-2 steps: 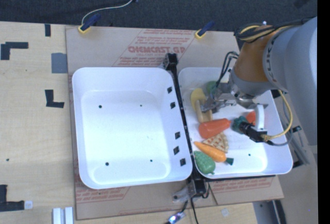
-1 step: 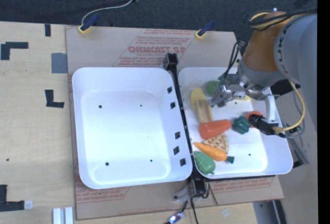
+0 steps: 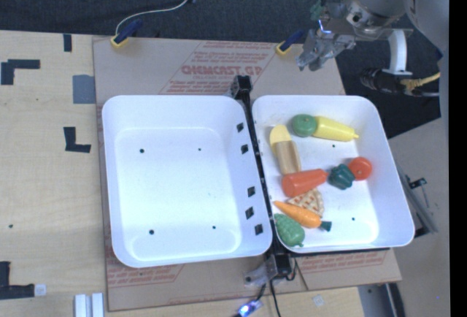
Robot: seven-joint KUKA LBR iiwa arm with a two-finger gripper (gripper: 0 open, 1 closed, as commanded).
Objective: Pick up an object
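While the tool point(image 3: 315, 52) hangs above the right bin's point(image 3: 379, 122) far edge, grip state unreadable, aim for the isolated red tomato point(image 3: 360, 167); descend vertically, avoid the crowded carrots.

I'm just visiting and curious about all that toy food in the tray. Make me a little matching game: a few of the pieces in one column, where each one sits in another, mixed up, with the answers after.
Things:
1. yellow corn cob
2. red tomato
3. small orange carrot
4. the robot's hand

Places:
A. above the bench, beyond the far edge of the right bin
B. near the right bin's front, lying over the waffle-patterned piece
C. toward the right bin's far side
D. by the right bin's right wall

Pairs: 1-C, 2-D, 3-B, 4-A
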